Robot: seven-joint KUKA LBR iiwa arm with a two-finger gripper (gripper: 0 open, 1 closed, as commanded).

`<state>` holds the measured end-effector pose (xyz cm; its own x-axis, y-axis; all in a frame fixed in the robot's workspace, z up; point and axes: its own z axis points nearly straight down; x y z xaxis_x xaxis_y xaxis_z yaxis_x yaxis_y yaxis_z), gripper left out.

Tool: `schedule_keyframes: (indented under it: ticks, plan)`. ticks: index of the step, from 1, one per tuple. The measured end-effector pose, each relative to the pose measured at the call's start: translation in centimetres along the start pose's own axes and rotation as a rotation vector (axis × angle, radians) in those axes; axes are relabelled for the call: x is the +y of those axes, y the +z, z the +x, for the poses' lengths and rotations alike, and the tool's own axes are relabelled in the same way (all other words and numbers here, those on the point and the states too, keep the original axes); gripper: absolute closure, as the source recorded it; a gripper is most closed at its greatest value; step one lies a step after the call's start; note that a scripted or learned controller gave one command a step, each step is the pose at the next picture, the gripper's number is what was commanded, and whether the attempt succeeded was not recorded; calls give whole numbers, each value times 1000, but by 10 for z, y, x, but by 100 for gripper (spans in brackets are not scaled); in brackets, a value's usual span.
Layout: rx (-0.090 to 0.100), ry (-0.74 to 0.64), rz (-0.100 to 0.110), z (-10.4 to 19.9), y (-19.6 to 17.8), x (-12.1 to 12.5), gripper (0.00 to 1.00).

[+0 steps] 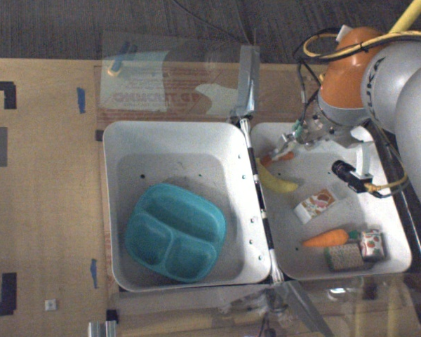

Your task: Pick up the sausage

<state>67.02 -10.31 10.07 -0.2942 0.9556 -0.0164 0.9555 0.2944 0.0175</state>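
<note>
The sausage (pixel 276 159) is a short reddish-orange piece lying at the far left of the right bin (pixel 396 262), just above the banana. My gripper (pixel 293 140) hangs over the bin's far left corner, right at the sausage's upper right end. It looks to be touching or nearly touching that end, and the tip hides part of it. The sausage appears to rest on the bin floor. The grey arm with its orange band (pixel 351 62) reaches in from the upper right.
A yellow banana (pixel 278 182) lies beside the divider. Further right are a small carton (pixel 316 206), a carrot (pixel 325 239), a brownish block (pixel 345 257) and a small red-white box (pixel 371 244). The left bin (pixel 119 153) holds a teal divided plate (pixel 175 230).
</note>
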Motion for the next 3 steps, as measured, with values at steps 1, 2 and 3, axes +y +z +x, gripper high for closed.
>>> schedule_keyframes:
  ticks: [1,2,3]
  plan:
    - [15,-68,15,13,13,-18,0]
    - [12,-66,7,11,0,-16,100]
    - [16,-248,10,81,-87,11,100]
